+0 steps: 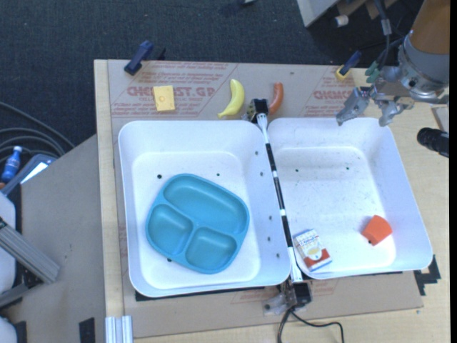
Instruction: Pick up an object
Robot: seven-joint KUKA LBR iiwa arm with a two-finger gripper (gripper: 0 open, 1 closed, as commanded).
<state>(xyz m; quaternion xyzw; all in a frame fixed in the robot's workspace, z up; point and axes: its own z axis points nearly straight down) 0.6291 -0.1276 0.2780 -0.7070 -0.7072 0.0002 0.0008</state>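
banana [232,98], yellow block [163,98] — on bench [114,191]

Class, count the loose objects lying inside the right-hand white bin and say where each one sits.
2. An orange block lies near the right bin's near-right corner; a small red-and-white carton lies at its near-left corner, by the divider. Nothing looks hidden.

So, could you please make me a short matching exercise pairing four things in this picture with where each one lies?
Things:
1. blue tray
2. orange block
3. banana
4. small carton

Places:
A. on the board behind the bins
B. right bin, near right corner
C. left bin
D. right bin, near left corner

Pairs: 1-C, 2-B, 3-A, 4-D
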